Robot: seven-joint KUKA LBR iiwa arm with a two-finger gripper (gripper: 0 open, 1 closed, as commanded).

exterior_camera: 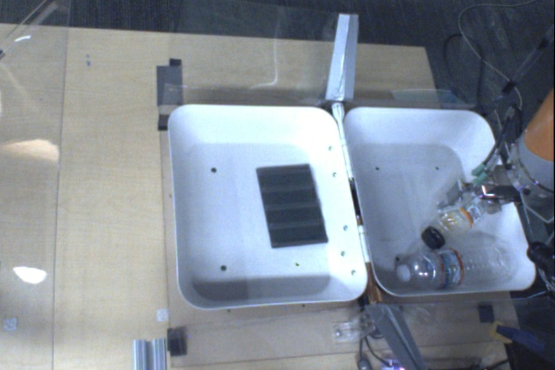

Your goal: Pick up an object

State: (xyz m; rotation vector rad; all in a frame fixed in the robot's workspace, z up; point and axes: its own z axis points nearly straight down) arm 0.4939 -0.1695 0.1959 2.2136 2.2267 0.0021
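Eyeballing it, the end effector (pixel 479 197) (can't tell its grip state) sits just up-right of the plastic bottle (pixel 431 268), which lies left-right lengthwise.

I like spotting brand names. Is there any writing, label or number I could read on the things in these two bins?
None can be read.
The clear plastic bottle in the right bin has a band around it, too blurred to read.
The dark ridged block in the left bin shows no writing.
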